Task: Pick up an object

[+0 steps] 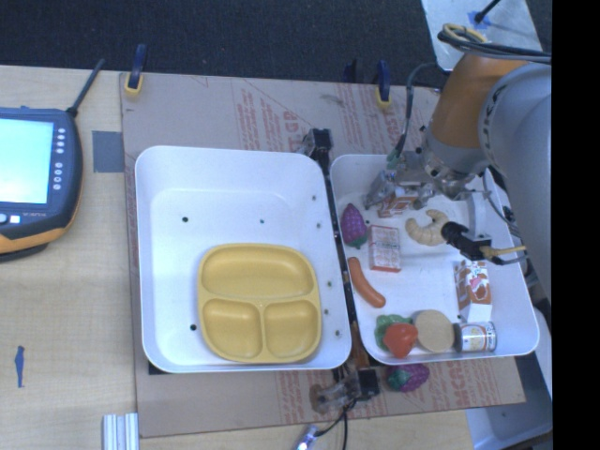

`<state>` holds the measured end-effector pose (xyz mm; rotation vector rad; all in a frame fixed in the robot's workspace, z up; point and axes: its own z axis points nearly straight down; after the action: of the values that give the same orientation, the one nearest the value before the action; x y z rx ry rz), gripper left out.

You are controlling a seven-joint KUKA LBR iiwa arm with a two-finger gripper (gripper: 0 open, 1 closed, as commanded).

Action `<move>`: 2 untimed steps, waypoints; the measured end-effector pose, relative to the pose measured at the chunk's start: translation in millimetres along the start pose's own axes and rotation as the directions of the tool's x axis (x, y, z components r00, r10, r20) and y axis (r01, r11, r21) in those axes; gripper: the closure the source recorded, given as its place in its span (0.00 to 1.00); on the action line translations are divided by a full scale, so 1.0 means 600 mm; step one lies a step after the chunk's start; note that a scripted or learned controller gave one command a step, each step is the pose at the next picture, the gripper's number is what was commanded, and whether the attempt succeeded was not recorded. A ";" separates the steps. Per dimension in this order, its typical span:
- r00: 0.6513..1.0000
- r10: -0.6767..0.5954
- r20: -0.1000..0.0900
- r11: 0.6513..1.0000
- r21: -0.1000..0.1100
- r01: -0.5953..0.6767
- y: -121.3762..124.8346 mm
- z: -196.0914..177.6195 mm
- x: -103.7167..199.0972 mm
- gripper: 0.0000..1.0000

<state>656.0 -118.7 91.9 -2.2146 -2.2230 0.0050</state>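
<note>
The grey arm (511, 111) fills the upper right of the frame and comes down over the far end of the right bin (525, 337), whose floor is strewn with small toy foods; the left bin (155, 251), in the middle of the frame, bears a yellow divided plate (260, 301) in its lower half. Any of the small things would answer the task, and all look like light, hollow plastic, stiff enough not to crush yet smooth and apt to roll or squirt out of a poor pinch. The orange sausage (366, 282), lying aslant at the bin's left wall, is best taken across its narrow middle. The flat red-and-white packet (385, 248) just above it lies low on the floor and offers little but its edges. The pale croissant (428, 227), right of the packet and nearest the tool, has a curved body that wants a hold across its thick centre. The purple grapes (353, 225) sit hard against the left wall, leaving scant room for a finger on that side. The gripper (405, 187) hangs at the bin's upper end, just above the packet and croissant; its spread I cannot tell, and I see nothing held in it.
</note>
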 end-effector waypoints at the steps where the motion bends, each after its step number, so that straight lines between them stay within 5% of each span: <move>1: 1.000 -0.001 0.000 1.000 0.001 0.001 0.000 0.000 0.023 0.00; 2: 1.000 -0.002 0.000 1.000 0.004 0.002 0.000 -0.017 0.021 1.00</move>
<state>655.8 -106.2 102.1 -2.2103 -2.2240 0.0095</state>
